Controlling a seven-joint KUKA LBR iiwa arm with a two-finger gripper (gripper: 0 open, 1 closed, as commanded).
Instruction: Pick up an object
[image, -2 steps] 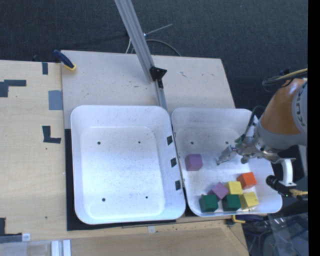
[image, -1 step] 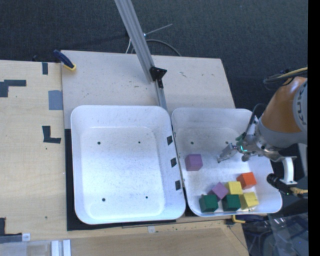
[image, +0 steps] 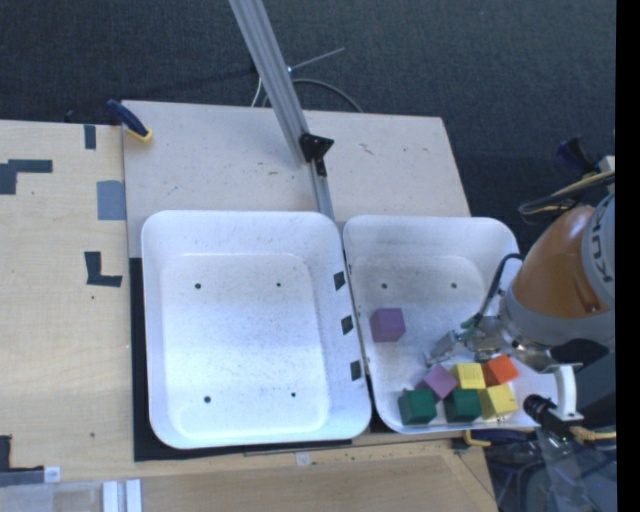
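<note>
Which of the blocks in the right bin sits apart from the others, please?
The purple block: it sits alone mid-bin, while the others cluster at the near edge.

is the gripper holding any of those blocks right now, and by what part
Cannot be told. The gripper is low in the right bin, just above the pile of blocks, but no block shows between its fingers.

Even, soft overhead light; slightly grainy, mildly blurred picture.

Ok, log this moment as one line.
arm: over right bin | gripper: low beside block pile | purple block: apart, mid-bin | orange block: in pile | left bin: untouched
</note>
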